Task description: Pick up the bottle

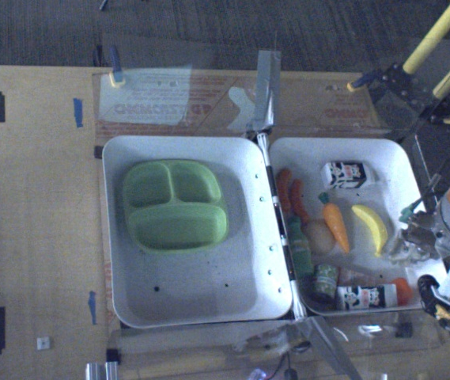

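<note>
Bottle point(369, 295) lies along right bin's point(383, 150) near wall; claw point(414, 232) hovers at bin's rt rim, grip state unclear.

Two shallow white plastic bins point(130, 291) on a tan wooden bench point(35, 212) with black marks and blue tape; pale green divided plate point(175, 204); orange carrot point(336, 226); yellow banana point(372, 227); red sausages point(291, 195); black-and-white patterned carton point(345, 174); white-labelled, orange-capped bottle point(371, 295)
</note>
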Robot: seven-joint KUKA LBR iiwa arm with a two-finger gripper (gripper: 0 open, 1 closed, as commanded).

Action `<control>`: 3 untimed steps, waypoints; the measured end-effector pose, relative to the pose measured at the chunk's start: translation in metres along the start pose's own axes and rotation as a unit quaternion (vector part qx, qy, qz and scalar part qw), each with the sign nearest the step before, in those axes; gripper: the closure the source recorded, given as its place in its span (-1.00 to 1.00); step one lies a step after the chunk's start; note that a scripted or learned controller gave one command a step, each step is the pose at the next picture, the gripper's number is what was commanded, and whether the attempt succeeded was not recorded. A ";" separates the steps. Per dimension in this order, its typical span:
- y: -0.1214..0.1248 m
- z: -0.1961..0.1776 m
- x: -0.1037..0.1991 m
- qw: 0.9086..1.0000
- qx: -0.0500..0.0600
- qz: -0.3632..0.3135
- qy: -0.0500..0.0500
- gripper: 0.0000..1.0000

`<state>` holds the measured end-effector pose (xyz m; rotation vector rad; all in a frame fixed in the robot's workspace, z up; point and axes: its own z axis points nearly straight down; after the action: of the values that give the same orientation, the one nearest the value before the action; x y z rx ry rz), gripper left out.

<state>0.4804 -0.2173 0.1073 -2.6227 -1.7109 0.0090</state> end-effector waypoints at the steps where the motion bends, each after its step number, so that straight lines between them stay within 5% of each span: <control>1: 0.000 -0.007 -0.001 1.000 0.002 0.000 0.000 1.00; 2: 0.002 -0.048 0.006 0.989 -0.005 -0.147 -0.002 1.00; 3: 0.003 -0.056 0.007 0.989 -0.004 -0.148 -0.002 1.00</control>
<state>0.4860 -0.2127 0.1630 -2.3479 -2.0847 0.0038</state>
